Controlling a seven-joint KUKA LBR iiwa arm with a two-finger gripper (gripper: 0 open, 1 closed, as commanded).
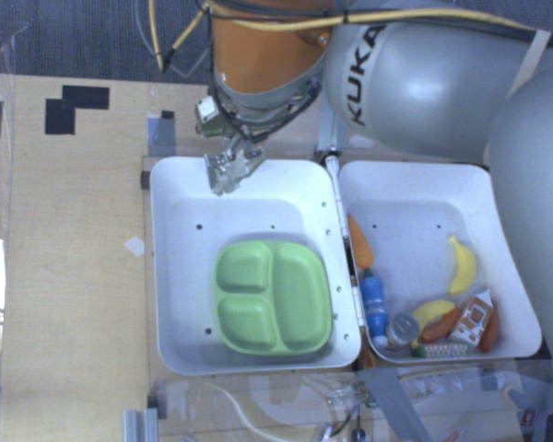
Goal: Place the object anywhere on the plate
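A light green plate (273,297) with three compartments lies in the left bin (180,247), toward its front. Nothing rests on the plate. My gripper (229,170) hangs over the far edge of the left bin, well behind the plate and slightly to its left. I see no object at the gripper. Loose objects lie in the right bin (415,191): an orange carrot (359,239) and a blue bottle (373,302) along its left wall, and a yellow banana (461,263) further right.
The front corner of the right bin also holds a silver can (404,328), a yellow fruit (433,311) and a red and white carton (476,314). The grey arm (424,72) covers the bench behind the right bin. A wooden benchtop (64,247) lies left of the bins.
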